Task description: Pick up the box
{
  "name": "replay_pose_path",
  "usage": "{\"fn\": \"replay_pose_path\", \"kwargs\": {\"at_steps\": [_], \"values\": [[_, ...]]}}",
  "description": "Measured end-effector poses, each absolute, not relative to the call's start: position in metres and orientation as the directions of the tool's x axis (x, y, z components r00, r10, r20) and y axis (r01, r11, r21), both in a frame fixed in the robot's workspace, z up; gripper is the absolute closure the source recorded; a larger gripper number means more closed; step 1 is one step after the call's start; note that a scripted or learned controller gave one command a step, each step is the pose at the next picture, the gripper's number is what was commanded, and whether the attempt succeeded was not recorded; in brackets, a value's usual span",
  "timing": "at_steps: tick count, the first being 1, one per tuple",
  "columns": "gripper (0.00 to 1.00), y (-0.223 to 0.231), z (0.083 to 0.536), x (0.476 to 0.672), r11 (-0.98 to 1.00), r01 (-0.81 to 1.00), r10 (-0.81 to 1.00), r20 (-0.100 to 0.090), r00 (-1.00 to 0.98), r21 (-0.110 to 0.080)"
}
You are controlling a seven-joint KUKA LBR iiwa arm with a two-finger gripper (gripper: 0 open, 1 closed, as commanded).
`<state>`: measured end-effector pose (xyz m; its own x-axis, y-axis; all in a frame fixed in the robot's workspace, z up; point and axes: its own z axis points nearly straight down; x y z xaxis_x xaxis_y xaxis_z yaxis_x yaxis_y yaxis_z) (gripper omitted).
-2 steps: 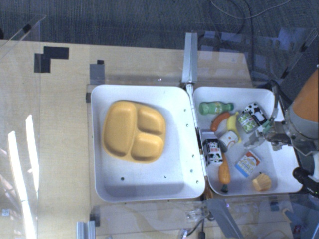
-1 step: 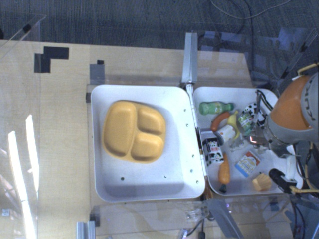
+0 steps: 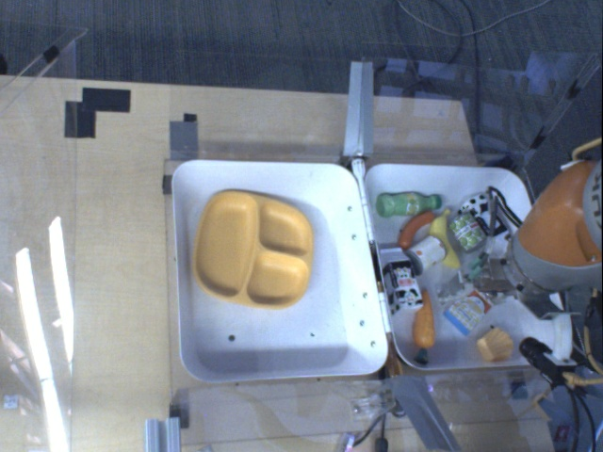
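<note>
Two shallow white bins are seen side by side on the wooden bench. A yellow three-compartment plastic tray (image 3: 252,249) lies in the left bin (image 3: 283,361). The right bin (image 3: 396,342) is crowded with a green bottle (image 3: 407,202), an orange carrot-shaped toy (image 3: 424,324), a small black-and-white carton (image 3: 403,285) near the dividing wall, a blue-and-white packet (image 3: 461,318) and a tan cube-shaped box (image 3: 495,344) at the near edge. The grey arm with its orange band (image 3: 558,229) is poised over the right bin's right side. The gripper (image 3: 490,273) is hidden among the clutter; its opening cannot be told, and nothing is seen held by it.
</note>
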<state>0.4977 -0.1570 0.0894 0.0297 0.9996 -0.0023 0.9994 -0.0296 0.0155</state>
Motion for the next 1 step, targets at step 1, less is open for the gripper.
{"fn": "replay_pose_path", "kwargs": {"at_steps": [1], "values": [[1.00, -0.1551, 0.1009, 0.5005, -0.024, 0.999, 1.000, -0.001, 0.024, 0.021]]}}
